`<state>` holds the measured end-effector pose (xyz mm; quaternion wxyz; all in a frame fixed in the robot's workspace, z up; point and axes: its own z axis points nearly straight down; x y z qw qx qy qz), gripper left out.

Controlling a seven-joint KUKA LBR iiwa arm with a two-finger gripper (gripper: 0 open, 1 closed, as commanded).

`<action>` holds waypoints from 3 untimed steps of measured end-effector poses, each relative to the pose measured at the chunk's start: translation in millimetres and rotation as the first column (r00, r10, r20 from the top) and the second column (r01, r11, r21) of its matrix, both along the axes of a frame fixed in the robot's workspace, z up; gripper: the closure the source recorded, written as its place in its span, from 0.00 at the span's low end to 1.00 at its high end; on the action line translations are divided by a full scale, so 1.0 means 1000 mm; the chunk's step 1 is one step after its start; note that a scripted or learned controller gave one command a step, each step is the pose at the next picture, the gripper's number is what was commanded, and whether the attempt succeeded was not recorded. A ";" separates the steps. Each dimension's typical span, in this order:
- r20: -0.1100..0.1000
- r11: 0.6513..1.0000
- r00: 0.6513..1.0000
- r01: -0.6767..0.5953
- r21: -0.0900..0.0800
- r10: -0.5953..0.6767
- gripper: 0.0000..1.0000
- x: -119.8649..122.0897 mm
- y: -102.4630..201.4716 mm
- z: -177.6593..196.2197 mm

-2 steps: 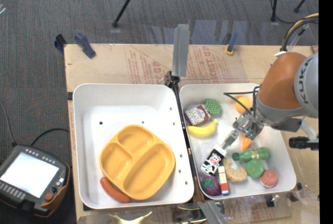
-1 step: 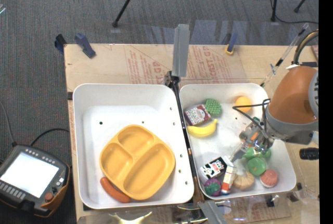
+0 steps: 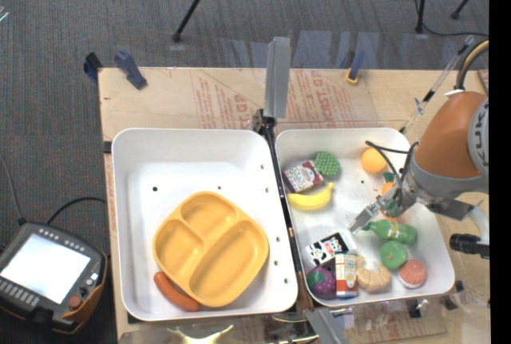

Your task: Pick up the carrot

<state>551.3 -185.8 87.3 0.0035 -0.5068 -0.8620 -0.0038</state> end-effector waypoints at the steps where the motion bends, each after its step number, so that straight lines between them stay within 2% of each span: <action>1: 0.006 0.931 0.931 -0.365 -0.007 0.365 0.00 0.025 -0.017 0.001; 2: 0.006 0.929 0.929 -0.370 -0.009 0.370 1.00 0.026 -0.016 0.011; 3: 0.011 0.884 0.884 -0.467 -0.015 0.468 1.00 0.080 0.026 0.096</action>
